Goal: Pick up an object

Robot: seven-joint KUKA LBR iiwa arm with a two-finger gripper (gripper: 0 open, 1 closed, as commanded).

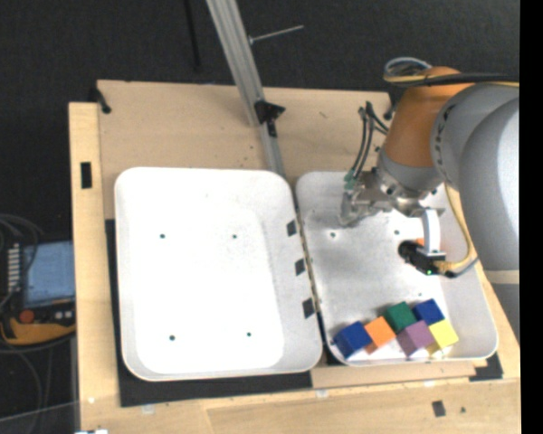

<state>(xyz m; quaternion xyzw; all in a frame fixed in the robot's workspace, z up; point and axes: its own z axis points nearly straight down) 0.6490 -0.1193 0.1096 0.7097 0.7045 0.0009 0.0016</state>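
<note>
jaws unclear; gripper above right bin

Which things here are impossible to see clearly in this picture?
- Gripper: small and blurred in the camera view, its state unreadable.
- Blocks: bunched at the right bin's near edge, so whether more lie beneath is unclear.
- Arm: cut off by the right edge.

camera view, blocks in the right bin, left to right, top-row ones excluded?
Along the front row of the right bin: blue block → orange block → purple block → yellow block.
</note>
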